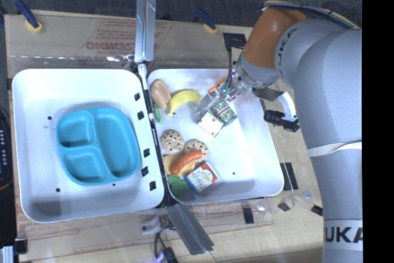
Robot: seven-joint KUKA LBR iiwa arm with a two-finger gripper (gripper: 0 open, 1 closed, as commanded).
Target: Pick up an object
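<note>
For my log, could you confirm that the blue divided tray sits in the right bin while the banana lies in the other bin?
Not quite: the camera view shows the blue divided tray in the left bin, while the banana lies in the other bin, the right one.

Two white bins (pixel 37 132) are being shown, with one blue tray (pixel 97 146), two cookies (pixel 172 141), two cartons (pixel 201 177), one banana (pixel 183 97) and one hot dog (pixel 184 162).

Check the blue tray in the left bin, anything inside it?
The blue divided tray lies in the left bin. All three compartments show bare blue, nothing in them. What lies under the tray is covered. The toy food is all in the right bin.
</note>
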